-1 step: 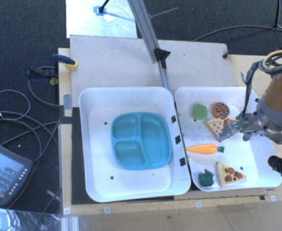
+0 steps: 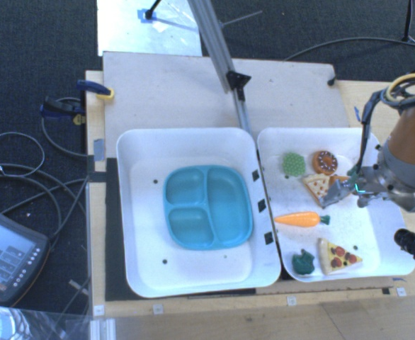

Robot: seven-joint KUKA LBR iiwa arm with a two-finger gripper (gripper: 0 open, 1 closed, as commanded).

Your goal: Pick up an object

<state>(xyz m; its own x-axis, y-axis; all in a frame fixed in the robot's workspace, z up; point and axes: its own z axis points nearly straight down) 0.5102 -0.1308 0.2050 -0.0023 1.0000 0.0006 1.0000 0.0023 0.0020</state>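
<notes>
The right bin [image 2: 384, 264] holds several toy foods. A fuzzy green ball [image 2: 293, 163] and a chocolate donut [image 2: 326, 162] lie at the back. A tan pizza wedge [image 2: 316, 185] lies just in front of them. An orange carrot [image 2: 299, 219] lies across the middle. A dark green vegetable [image 2: 303, 262] and a second pizza slice [image 2: 340, 256] rest at the front. My gripper [image 2: 337, 190] is low in the bin, at the right edge of the tan wedge and just below the donut. The wrist hides part of the bin's right side.
The left bin [image 2: 140, 261] holds a blue divided plate [image 2: 209, 207]. A grey pole [image 2: 214, 34] slants over the back of the bench down to the gap between the bins. Cables and a handheld controller [image 2: 6, 253] lie on the floor at left.
</notes>
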